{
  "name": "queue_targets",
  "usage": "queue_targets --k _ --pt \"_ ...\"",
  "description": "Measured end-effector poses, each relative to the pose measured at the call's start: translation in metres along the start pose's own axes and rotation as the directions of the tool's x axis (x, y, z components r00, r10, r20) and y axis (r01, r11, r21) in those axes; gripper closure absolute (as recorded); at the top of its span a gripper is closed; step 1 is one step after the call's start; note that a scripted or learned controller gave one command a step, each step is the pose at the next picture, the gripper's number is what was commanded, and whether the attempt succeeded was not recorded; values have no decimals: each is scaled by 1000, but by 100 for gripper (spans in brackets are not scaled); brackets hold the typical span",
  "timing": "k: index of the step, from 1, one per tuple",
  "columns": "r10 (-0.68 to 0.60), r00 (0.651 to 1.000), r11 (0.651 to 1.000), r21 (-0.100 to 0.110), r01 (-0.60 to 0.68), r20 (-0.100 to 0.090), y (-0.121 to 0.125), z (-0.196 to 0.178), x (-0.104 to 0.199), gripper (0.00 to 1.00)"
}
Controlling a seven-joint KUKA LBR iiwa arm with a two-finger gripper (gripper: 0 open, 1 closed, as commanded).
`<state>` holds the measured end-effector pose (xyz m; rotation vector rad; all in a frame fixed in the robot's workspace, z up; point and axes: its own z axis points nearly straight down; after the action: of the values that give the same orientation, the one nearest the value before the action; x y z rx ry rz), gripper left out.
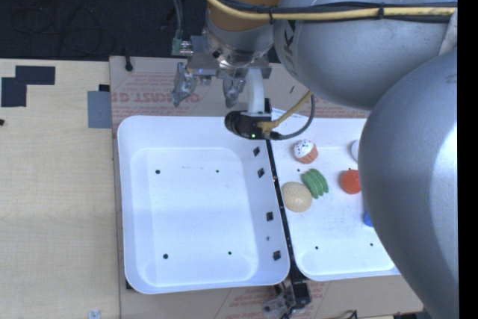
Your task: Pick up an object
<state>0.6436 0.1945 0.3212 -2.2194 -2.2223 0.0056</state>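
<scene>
Above the far edge of the left bin (134, 160), the end effector (208, 92) hangs open, holding nothing; the cupcake (305, 152), egg (296, 197) and green vegetable (315, 182) lie in the right bin (336, 258).

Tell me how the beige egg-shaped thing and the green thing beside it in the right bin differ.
The beige egg is smooth, rounded and plain; the green thing is ridged and elongated, lying at a slant. The egg looks bulkier, the green thing slimmer. The egg lies nearer the divider between the bins. Both rest on the right bin floor, touching or nearly so.
</scene>
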Motion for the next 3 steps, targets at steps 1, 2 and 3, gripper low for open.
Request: queue_targets --k 1,2,3 --pt "0 1000 1000 0 0 0 0 0 0 0" --pt "0 1000 1000 0 0 0 0 0 0 0" --pt "0 1000 1000 0 0 0 0 0 0 0"
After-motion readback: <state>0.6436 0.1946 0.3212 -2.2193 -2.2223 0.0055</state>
